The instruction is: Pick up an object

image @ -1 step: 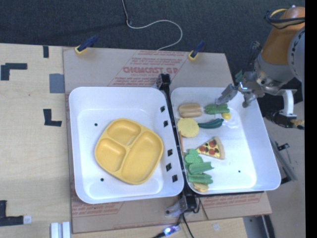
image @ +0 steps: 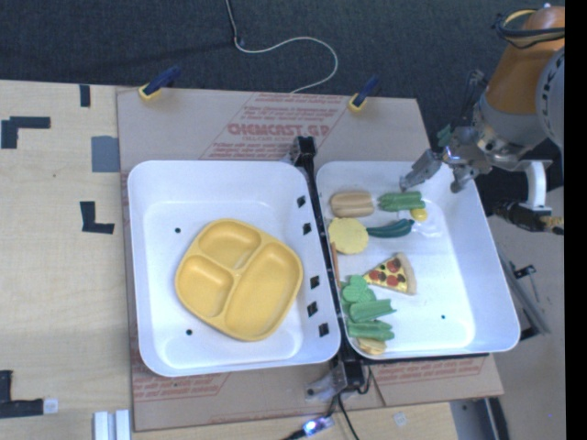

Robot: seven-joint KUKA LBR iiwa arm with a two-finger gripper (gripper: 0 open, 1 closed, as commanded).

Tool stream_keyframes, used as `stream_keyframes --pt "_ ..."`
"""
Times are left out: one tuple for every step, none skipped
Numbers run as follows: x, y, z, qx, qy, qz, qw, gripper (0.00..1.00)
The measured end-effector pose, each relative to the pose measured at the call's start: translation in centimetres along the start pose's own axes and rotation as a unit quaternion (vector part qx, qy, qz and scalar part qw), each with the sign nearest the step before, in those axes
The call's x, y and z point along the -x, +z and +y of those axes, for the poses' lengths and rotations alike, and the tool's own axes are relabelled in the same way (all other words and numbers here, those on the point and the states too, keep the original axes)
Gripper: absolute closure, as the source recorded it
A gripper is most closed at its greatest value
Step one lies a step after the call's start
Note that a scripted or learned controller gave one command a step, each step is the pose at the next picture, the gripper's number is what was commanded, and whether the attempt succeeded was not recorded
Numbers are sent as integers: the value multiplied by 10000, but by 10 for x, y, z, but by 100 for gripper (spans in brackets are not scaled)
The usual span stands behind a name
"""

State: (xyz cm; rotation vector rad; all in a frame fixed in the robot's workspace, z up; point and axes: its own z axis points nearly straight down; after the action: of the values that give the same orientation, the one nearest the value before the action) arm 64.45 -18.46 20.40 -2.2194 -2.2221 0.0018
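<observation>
A yellow divided plate (image: 239, 279) lies in the left bin (image: 147, 246). In the right bin (image: 486, 273), the pizza slice (image: 392, 274) looks light, stiff and flat; pinch its edges. The gripper (image: 438, 174) hovers far right, fingers apart, empty.

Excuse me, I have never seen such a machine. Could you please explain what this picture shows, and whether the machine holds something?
One camera looks down at a slant on a bench. The grey robot arm with an orange band reaches in from the right; its two-finger gripper hangs open over the right white bin, holding nothing. That bin contains toy food: a hot dog, a pizza slice and green vegetables. The left white bin holds a yellow divided plastic plate.
</observation>
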Motion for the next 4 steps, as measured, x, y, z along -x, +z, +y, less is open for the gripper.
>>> stream_keyframes --pt "6 46 3 -7 -2 -6 10000 0" --pt "4 97 -8 -16 -4 -1 10000 0" --pt "3 119 -7 9 -8 -12 10000 0" --pt "3 107 -6 30 -14 -29 10000 100"
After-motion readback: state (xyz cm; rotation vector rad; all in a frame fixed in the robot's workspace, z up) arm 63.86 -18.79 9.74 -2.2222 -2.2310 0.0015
